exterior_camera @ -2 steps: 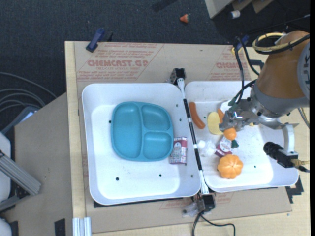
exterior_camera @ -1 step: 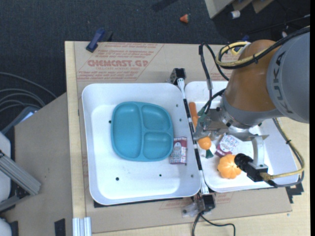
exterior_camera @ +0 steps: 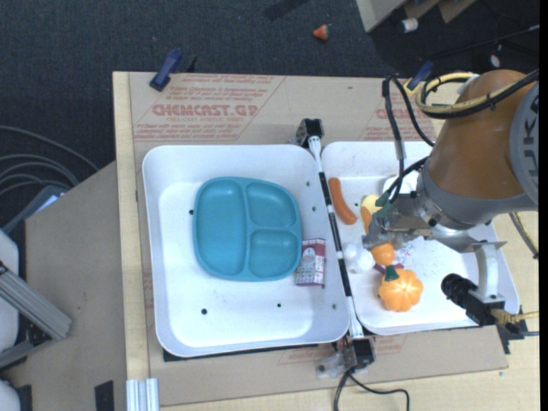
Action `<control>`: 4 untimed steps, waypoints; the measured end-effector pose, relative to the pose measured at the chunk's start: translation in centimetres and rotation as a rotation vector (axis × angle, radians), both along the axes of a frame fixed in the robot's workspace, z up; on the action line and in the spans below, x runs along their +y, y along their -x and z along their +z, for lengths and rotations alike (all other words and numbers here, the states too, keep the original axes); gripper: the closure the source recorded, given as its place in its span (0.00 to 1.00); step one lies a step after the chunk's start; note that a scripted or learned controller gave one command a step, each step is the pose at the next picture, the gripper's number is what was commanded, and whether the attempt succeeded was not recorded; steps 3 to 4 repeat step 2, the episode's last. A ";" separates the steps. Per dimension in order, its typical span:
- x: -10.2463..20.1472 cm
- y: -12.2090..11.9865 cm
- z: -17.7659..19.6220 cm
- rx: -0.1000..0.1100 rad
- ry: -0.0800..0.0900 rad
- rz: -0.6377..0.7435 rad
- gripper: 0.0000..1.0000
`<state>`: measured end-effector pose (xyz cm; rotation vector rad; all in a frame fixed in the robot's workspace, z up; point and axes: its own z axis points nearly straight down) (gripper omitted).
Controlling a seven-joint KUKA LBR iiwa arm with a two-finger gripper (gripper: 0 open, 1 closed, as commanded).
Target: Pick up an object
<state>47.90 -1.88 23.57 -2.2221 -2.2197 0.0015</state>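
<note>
Arm (exterior_camera: 484, 135): reaching in from the right, hanging over the right bin (exterior_camera: 445, 311), orange band uppermost
Gripper (exterior_camera: 383, 234): sitting low over the left part of the right bin; state of the claw cannot tell, being hidden under the wrist
Small orange piece (exterior_camera: 384, 254): lying directly under the gripper, touching or nearly touching it; cannot tell whether being gripped
Orange pumpkin (exterior_camera: 400, 290): resting in the right bin just below the small orange piece, green stem pointing up
Sausage (exterior_camera: 342, 201): lying tilted near the right bin's left wall, apart from the gripper
Yellow item (exterior_camera: 369, 205): showing partly at the gripper's left edge, shape unclear
Left bin (exterior_camera: 171, 315): holding a blue divided plate (exterior_camera: 247, 228) with three compartments, lying flat near the middle
Small packet (exterior_camera: 311, 262): leaning against the plate's lower right corner; printing too small for reading
Board (exterior_camera: 205, 105): lying under both bins, showing red print reading "CHEMCAST G.P", repeating partly at the right
Blue clip (exterior_camera: 166, 69): sitting at the board's upper left edge
</note>
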 end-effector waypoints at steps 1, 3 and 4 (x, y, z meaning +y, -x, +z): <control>1.1 0.0 1.6 -0.001 0.000 0.002 1.00; 4.4 0.0 2.6 -0.001 -0.001 0.002 1.00; 4.4 0.0 2.6 -0.001 -0.001 0.002 1.00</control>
